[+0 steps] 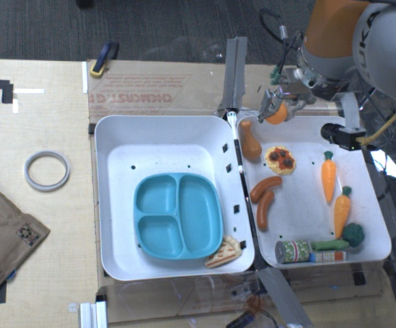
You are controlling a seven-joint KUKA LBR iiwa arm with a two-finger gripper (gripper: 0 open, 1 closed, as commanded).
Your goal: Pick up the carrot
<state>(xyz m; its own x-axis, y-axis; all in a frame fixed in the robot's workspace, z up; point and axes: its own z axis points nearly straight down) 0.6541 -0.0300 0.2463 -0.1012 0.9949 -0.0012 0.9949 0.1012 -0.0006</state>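
The two-finger gripper (pixel 277 109) is hanging over the right white bin's (pixel 379 207) far edge, pinching a small orange object (pixel 277 114), while both orange, green-topped carrots (pixel 329 175) are lying untouched below, so it is risking lifting the wrong item.

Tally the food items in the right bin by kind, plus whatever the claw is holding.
Carrots: 2
Sausages: 2
Drumstick: 1
Mini pizza: 1
Broccoli: 1
Can: 1
Green stick-shaped item beside the can: 1
Orange item in the claw, kind unclear: 1
Total: 10
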